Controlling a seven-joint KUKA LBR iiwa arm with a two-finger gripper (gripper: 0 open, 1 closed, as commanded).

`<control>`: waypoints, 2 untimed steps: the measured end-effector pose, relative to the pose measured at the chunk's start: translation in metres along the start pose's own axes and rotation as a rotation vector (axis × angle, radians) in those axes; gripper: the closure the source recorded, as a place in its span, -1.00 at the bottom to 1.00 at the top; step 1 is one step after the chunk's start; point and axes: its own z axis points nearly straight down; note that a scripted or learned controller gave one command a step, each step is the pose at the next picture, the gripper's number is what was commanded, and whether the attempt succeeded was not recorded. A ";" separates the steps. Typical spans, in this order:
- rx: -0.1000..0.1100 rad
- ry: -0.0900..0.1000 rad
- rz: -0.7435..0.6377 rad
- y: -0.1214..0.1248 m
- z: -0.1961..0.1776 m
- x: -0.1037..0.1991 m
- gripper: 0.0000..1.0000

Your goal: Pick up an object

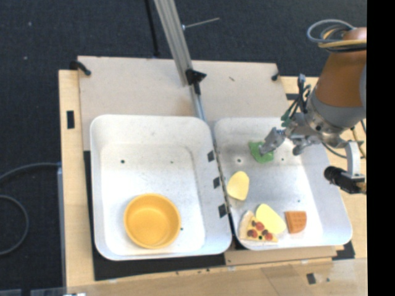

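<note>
Green object (261, 152): right bin (321, 171), near far edge, roughly midway along it; small, partly covered, long axis not discernible. Gripper (271, 143): directly over green object, grip state cannot be told. Elsewhere in right bin: pale yellow piece (238, 185), orange block (295, 221). Left bin (111, 140): yellow bowl (152, 220), near corner

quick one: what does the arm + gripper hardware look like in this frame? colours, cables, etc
The arm has a broad orange band over a grey wrist section. Looped pale cables sit above it, and thin dark wires run down its side. The gripper is small, grey metal, with slim fingers.
</note>
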 end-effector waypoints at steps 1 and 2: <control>-0.001 0.000 0.002 0.000 0.000 0.000 -1.00; 0.004 -0.001 0.004 0.000 0.042 -0.002 -1.00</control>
